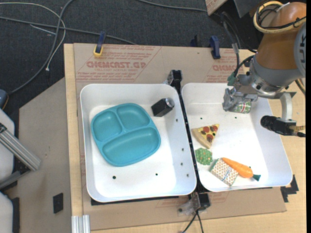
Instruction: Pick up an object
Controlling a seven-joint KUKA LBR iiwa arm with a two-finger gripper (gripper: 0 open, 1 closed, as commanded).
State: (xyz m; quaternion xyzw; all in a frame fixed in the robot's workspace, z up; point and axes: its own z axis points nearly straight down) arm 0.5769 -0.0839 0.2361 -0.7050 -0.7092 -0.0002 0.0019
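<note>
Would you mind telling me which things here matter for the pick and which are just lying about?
In play: gripper, low in the right bin, over a small green and white object.

Lying about: pizza slice, broccoli, carrot, patterned block, teal divided plate, black cylinder.

Green-and-white object (241, 106) under the tool (234, 103), right bin's (272, 149) far end

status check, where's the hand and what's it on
Hand low in right bin, far corner, over a small green-patterned item; grip unconfirmed. Pizza slice, carrot untouched nearby. Nothing blocking.
</note>
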